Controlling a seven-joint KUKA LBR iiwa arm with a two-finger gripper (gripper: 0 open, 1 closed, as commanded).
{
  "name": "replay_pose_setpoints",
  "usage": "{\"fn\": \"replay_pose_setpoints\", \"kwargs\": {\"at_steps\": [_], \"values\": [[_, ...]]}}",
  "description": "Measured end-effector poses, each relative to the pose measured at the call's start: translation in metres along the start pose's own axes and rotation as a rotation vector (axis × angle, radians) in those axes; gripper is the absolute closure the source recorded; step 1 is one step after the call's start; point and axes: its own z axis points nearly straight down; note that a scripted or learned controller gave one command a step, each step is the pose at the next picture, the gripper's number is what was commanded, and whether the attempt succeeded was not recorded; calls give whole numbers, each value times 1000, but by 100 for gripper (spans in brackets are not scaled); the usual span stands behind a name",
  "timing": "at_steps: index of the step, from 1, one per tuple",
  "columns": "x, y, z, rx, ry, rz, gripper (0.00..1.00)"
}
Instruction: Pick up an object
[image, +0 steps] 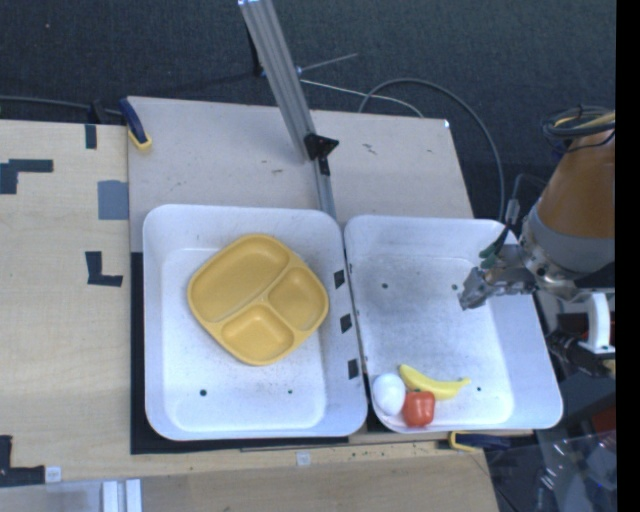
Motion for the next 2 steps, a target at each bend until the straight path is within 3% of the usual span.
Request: {"fn": "replay_pose_setpoints", "kwargs": {"at_steps": [2], "values": [[109, 12, 5, 3, 0, -1, 100]]}}
